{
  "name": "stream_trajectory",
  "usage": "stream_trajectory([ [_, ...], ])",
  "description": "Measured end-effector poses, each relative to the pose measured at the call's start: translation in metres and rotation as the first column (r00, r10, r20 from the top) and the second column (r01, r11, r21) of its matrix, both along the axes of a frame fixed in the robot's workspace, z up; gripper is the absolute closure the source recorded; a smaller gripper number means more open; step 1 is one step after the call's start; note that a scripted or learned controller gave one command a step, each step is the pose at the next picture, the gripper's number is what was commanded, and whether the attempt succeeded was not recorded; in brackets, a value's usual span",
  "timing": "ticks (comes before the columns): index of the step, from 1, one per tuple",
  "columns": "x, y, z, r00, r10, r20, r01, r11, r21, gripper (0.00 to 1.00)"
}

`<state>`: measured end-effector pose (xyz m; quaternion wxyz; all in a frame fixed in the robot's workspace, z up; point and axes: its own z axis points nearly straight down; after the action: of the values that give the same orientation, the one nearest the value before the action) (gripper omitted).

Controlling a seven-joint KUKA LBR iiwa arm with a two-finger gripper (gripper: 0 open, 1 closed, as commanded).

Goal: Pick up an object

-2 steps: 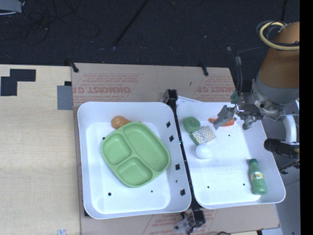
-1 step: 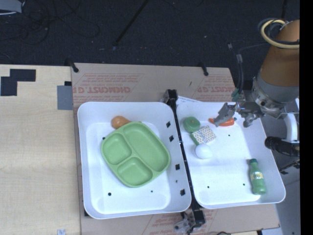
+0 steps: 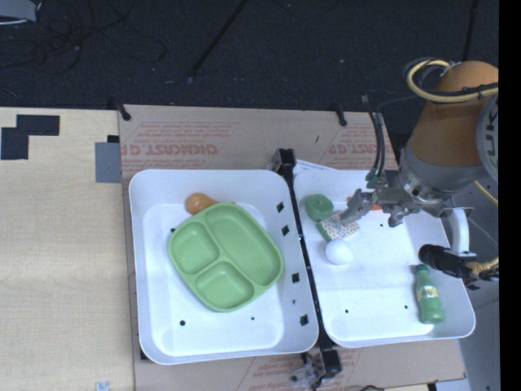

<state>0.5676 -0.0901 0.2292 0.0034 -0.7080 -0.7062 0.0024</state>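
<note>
The hand (image 3: pixel 352 212) hangs low over the right bin (image 3: pixel 383 316), reaching in from the right with the grey arm (image 3: pixel 444 149) and its orange band behind it. Its tip sits right on top of a small patterned, greenish-white object (image 3: pixel 338 229), and from this slant I cannot tell how far the hand is spread or whether anything is caught in it. Just up and to the left of the hand lies a round green object (image 3: pixel 318 206), close beside the patterned one. Directly below the hand rests a white egg-shaped ball (image 3: pixel 339 253), nearly touching the patterned piece. Well away, down and to the right of the hand, a green bottle (image 3: pixel 427 294) lies near the bin's right wall.

Across the divider, far to the hand's left, the left bin (image 3: pixel 155 300) carries a green three-section plate (image 3: pixel 225 255), and an orange ball (image 3: pixel 199 203) peeks out at the plate's upper edge, touching it. Both bins sit on cardboard on the table (image 3: pixel 57 259).
</note>
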Motion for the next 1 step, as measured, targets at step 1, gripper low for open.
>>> stream_trajectory([
  [1, -0.0091, -0.003, -0.0591, 1.0, 0.002, 0.0, -0.002, 1.0, 0.0, 0.0],
])
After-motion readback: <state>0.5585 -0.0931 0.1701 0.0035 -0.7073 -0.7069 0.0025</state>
